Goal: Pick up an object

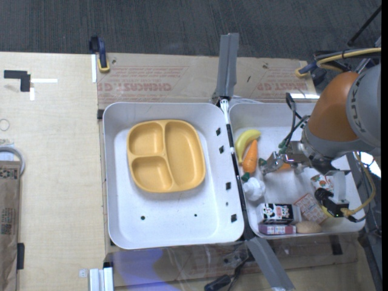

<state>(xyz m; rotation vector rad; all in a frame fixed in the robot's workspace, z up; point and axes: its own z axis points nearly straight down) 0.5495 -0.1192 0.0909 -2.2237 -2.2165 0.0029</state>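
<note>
Gripper [271, 161] low in right bin [273, 115], finger state can't tell, just right of carrot [250, 154], banana [245, 140] touching carrot's upper side, white wad [254, 188] below carrot, small carton [277, 213] further below, yellow divided plate [166, 156] in left bin [170, 226]

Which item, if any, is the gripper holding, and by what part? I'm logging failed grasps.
It cannot be told. The gripper is low in the right bin, beside the carrot and banana, but its tip is too small and cluttered to show anything between its fingers.
</note>
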